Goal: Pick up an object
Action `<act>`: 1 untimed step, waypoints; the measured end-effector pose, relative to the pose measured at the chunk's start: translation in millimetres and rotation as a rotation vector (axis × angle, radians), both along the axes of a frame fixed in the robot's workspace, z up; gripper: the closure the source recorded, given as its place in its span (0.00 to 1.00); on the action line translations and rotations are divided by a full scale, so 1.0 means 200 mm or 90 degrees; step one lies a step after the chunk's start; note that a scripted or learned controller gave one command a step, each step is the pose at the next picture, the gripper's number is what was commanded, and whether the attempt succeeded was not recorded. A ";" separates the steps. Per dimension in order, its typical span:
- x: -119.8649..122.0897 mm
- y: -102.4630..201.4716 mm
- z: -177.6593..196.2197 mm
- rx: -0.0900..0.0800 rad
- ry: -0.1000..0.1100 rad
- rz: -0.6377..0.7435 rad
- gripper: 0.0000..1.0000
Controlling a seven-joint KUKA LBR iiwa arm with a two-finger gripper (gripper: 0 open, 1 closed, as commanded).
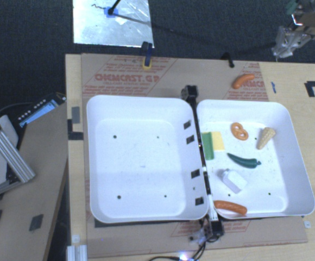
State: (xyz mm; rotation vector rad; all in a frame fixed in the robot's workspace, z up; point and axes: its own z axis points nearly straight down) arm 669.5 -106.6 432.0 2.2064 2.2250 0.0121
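Two white bins are seen side by side on a brown board. The left bin point(103, 145) and the right bin point(296, 162) touch along a middle edge.

The gripper point(288, 43) is seen high up at about 1 o'clock from the right bin, well apart from it and over the dark floor. It cannot be told from here how the hand is set, and nothing can be made out in it.

Small toy foods are kept in the right bin. A yellow and green sponge point(212, 144) is laid near the middle edge, at about 9 o'clock in the bin. A pretzel point(239, 131) is placed at about 12 o'clock, and an ice cream cone point(265, 137) is found just to its 3 o'clock side. A green pepper point(243, 160) is laid near the bin's middle. A little white bottle point(231, 180) is seen at about 7 o'clock from the pepper. A sausage point(230, 207) is laid against the bin's 6 o'clock wall.

Another sausage point(243, 81) is left on the board, outside the right bin at 12 o'clock.
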 end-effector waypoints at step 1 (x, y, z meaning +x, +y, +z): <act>-0.01 -0.48 -0.17 -0.002 0.007 -0.010 1.00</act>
